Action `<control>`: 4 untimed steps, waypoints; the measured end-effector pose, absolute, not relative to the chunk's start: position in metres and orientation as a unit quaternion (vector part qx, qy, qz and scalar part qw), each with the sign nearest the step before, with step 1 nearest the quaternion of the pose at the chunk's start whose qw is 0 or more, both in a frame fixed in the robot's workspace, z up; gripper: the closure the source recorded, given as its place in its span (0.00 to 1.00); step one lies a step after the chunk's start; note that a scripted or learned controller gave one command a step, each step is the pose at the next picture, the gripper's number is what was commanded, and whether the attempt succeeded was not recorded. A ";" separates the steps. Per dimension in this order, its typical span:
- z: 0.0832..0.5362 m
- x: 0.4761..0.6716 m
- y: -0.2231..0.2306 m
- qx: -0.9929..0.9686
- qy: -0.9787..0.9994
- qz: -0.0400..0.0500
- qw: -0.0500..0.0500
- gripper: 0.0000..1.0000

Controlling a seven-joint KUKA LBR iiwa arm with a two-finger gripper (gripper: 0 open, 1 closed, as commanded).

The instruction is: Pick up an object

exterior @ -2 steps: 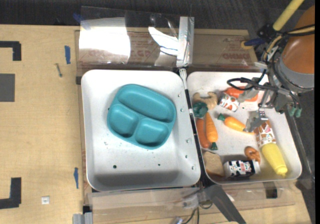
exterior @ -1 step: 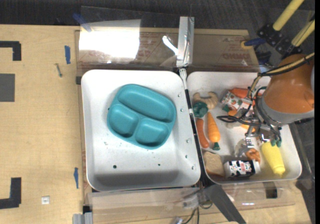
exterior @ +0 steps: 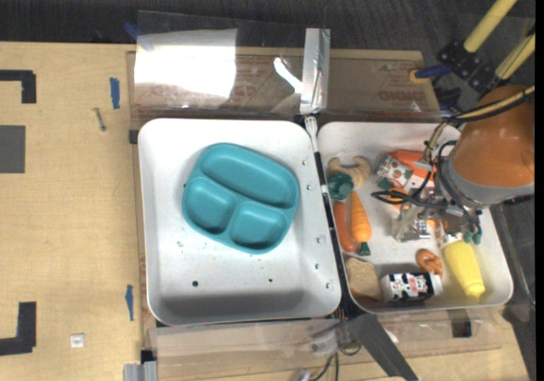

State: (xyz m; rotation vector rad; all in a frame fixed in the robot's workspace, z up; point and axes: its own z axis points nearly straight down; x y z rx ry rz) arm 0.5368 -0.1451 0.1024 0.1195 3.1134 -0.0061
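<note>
No legible text or labels.

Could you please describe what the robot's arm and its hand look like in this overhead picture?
The arm shows as a rounded orange band over a grey collar, entering from the right. Thin black cables loop beside it. Below sits the hand, a cluster of grey metal parts with dark wiring; its details are too small and cluttered to make out.

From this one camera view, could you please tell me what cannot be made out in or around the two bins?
- Gripper: a blurred tangle under the orange wrist; open or shut is unclear.
- Items beneath the arm, right bin: hidden by the arm; red-and-white carton partly covered.
- Small black-and-white container: label too small to read.
- Teal divided plate, left bin: its underside is hidden.
</note>
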 end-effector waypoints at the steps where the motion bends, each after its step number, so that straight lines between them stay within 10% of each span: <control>1: 0.237 0.591 -0.139 0.069 0.998 0.000 0.008 1.00; 2: 0.232 0.589 -0.138 0.070 0.998 0.000 0.003 0.00; 3: 0.094 0.559 -0.166 0.150 0.989 0.000 0.003 0.00; 4: 0.093 0.490 -0.162 0.130 0.991 -0.001 0.018 0.00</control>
